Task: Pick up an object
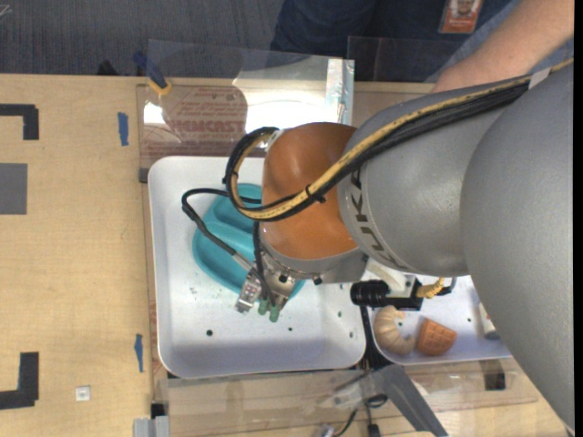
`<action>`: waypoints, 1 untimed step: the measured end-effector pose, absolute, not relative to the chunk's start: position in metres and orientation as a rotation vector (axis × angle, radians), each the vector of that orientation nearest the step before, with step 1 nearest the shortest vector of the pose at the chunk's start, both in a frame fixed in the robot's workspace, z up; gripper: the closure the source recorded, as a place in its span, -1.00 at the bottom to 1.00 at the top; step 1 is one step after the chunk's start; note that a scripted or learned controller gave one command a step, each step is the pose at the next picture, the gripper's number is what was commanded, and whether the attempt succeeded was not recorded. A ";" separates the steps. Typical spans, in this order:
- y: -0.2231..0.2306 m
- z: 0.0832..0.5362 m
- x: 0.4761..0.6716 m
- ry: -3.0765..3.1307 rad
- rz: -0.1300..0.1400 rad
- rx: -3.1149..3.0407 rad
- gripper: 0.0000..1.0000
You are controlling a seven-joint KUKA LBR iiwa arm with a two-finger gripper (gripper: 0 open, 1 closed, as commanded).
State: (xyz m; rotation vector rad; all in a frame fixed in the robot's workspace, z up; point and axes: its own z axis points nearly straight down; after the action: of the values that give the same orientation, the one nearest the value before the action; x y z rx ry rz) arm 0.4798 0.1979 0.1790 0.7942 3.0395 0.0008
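My gripper (pixel 264 306) hangs low in the left bin (pixel 173 244), beside a teal object (pixel 223 239). I cannot tell its grip; nothing looks lifted yet.

You see the wooden bench (pixel 73 271); on it sit two white bins (pixel 173 271), side by side.
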 end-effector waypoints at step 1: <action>0.207 0.307 0.488 2.819 0.010 1.374 1.00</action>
State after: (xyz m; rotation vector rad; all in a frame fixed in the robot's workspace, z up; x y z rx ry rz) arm 0.4883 0.2067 0.3065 1.3740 2.8189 0.0102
